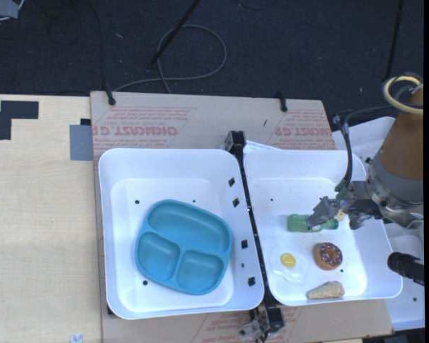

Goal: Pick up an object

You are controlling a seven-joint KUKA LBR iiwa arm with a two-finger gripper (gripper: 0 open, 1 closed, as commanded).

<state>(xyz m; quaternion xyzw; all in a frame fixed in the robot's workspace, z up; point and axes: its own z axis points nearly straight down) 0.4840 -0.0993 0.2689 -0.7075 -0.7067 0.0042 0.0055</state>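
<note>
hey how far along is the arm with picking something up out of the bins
Early stage. Done: the arm has reached into the right bin, and the gripper sits low at the green toy. In hand: nothing visibly lifted; the green toy lies on the bin floor. Left: the grasp and lift. The donut, fried egg and cone lie untouched, as does the blue tray.

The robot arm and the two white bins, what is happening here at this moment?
A grey KUKA arm reaches in from the right and has its end effector down in the right bin, right at a green toy. Whether it grips the toy cannot be told. In the same bin lie a toy fried egg, a chocolate donut and a cone-shaped piece. The left bin holds a blue divided plate.
</note>
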